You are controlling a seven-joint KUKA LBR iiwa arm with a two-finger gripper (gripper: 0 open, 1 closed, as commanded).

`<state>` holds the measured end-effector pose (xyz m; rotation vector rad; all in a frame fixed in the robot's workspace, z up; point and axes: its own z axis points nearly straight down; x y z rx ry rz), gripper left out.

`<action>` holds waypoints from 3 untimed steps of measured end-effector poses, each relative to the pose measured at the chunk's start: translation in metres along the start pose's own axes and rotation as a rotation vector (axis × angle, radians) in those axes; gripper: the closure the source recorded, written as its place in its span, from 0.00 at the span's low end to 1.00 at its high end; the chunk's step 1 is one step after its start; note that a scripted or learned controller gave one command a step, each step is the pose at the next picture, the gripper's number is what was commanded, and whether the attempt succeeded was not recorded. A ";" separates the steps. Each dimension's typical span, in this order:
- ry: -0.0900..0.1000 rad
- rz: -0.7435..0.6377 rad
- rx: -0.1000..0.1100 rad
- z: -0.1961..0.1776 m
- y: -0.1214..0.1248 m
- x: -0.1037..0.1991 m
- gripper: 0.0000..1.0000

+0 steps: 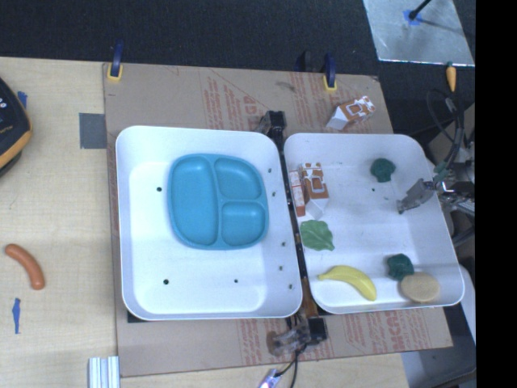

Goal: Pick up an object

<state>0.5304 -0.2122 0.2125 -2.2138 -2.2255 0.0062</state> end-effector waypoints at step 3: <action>0.001 0.002 -0.002 0.016 0.023 0.001 0.00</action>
